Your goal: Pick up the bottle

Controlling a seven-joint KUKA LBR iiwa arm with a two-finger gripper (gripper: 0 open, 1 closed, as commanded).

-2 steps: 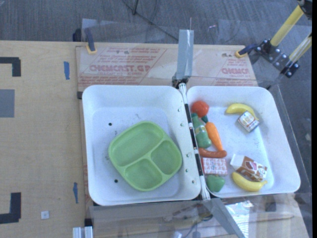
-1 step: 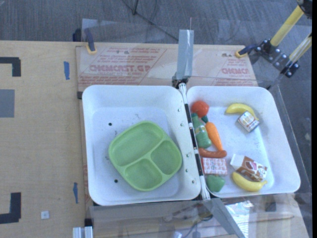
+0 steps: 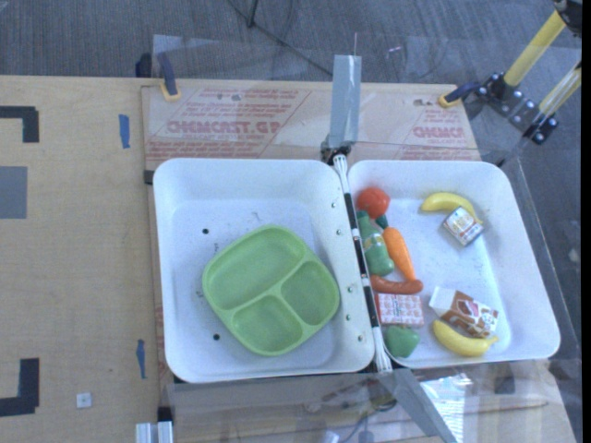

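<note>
The bottle (image 3: 375, 247) is green with a pale label. It lies on its side in the right bin (image 3: 517, 247), tight against that bin's left wall. A red tomato (image 3: 373, 200) touches its far end and an orange carrot (image 3: 399, 252) lies along its right side. A red sausage (image 3: 397, 285) crosses just below its near end.
The right bin also holds a red-and-white packet (image 3: 400, 309), a green pepper (image 3: 402, 340), two bananas (image 3: 447, 202) (image 3: 459, 340), a small box (image 3: 462, 227) and a brown carton (image 3: 469, 312). A green divided plate (image 3: 271, 291) lies in the left bin (image 3: 185, 210).
</note>
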